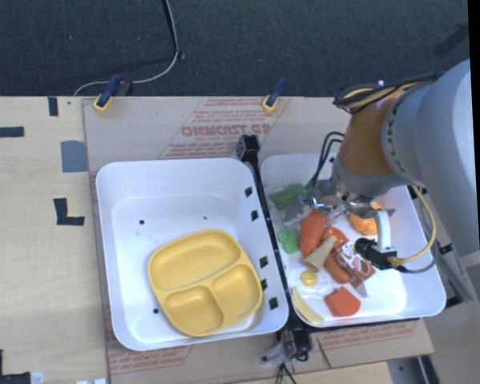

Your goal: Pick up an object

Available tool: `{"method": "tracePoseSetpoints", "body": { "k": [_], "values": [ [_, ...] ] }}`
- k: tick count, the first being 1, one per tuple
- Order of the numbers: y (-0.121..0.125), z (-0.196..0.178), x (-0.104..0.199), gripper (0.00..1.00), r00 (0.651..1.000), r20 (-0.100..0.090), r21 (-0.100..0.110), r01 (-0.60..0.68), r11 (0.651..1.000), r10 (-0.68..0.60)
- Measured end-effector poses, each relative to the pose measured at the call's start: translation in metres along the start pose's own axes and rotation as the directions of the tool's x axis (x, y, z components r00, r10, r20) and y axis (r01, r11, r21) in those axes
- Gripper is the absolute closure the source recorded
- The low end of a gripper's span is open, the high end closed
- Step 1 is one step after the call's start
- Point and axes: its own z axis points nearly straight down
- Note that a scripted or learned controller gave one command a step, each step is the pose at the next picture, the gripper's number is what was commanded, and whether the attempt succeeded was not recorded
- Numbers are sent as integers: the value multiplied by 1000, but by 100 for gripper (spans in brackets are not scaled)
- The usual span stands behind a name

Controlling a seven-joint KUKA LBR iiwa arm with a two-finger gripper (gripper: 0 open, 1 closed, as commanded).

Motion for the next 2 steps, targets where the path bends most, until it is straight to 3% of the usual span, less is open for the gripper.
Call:
{"method": "tracePoseSetpoints", "body": {
  "k": [1, 2],
  "values": [
    [57, -16, -20, 0, 1000, 0, -1, 1, 1000, -1],
    [-10, 0, -16, 0, 1000, -1, 1, -1, 1000, 1]
  ]
}}
